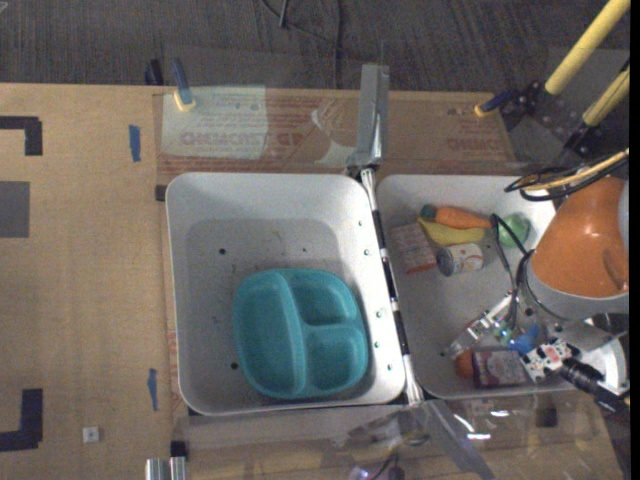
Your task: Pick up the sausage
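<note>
1. While the arm (pixel 580 258) reaches in over the right bin (pixel 440 318), the step in hand reads as the descent toward a grasp; nothing is seen lifted.
2. Gripper (pixel 490 330): low over the near part of the right bin, metal fingers pointing left. Whether they are spread or pressed together cannot be told at this size, and nothing can be seen between them.
3. Sausage (pixel 497 367): taken to be the dark reddish-brown piece lying on the bin floor at the near edge, just near of the gripper, an orange-red end at its left. Identification is a judgement; the shape is partly masked by the wrist.
4. Next move, as judged: shift the fingers slightly nearward to straddle that piece, settle to the floor, close, then lift clear.
5. Count, bins: two, white, side by side.
6. Count, left bin (pixel 200 218): one teal divided plate (pixel 300 333), three compartments.
7. Count, right bin far side: one carrot (pixel 460 215), one banana (pixel 450 233), one small can (pixel 462 259), one pink-labelled packet (pixel 412 247), one green piece (pixel 515 228) beside the arm.
</note>
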Robot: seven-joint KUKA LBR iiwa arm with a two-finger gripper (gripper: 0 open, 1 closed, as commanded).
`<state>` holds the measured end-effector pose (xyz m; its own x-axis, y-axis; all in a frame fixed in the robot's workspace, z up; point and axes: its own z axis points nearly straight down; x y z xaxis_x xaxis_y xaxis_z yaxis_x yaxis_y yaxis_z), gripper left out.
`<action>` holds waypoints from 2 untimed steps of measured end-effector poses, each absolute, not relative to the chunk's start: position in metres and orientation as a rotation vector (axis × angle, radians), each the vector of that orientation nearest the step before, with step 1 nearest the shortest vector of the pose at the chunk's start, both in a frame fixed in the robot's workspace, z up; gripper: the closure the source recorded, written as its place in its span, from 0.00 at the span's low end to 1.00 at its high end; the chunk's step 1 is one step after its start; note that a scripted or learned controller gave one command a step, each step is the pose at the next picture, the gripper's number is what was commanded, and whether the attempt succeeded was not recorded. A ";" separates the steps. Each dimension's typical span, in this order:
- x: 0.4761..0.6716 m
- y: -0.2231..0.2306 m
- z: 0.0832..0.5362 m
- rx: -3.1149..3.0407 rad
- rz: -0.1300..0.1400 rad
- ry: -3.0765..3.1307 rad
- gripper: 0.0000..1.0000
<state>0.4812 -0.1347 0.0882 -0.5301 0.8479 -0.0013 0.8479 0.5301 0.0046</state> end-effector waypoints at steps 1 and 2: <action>0.484 -0.138 0.099 1.521 0.006 2.729 1.00; 0.486 -0.081 0.275 1.051 0.002 2.955 1.00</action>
